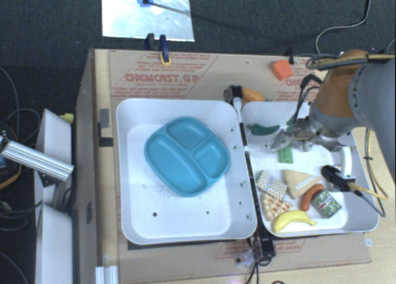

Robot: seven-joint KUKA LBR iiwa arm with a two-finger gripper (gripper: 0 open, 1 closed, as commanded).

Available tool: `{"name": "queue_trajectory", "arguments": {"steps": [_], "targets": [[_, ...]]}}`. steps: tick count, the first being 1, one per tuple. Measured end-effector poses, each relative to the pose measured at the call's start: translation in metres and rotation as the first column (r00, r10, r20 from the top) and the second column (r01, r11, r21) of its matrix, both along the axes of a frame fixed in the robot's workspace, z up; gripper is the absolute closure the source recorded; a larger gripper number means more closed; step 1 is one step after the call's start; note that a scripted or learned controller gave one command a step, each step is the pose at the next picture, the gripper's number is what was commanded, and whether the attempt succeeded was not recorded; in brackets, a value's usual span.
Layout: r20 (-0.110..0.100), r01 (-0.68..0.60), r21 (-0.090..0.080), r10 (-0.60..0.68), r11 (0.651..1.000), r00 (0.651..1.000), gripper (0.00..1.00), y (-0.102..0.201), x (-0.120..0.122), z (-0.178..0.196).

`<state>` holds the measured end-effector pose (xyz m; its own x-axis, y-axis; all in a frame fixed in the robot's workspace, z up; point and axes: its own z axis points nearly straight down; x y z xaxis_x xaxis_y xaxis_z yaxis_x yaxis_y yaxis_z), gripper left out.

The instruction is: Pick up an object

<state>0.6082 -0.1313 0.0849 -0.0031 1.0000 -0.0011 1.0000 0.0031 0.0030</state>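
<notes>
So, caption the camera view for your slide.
End effector over small green block in right white bin; blue divided plate left.

Glossy white plastic bins (142, 227) hold a smooth blue plastic plate (185, 156).

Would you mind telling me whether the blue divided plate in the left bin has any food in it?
Empty. The blue divided plate lies flat in the left bin, and all three compartments show bare blue.
</notes>
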Motion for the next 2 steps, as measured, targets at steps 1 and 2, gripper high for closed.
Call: {"name": "queue_trajectory", "arguments": {"steps": [1,2], "targets": [[0.002,-0.002,0.000,0.002,1.000,1.000,1.00,0.000,0.001,0.011],[0.002,-0.002,0.002,0.002,1.000,1.000,1.00,0.081,-0.022,0.101]]}}
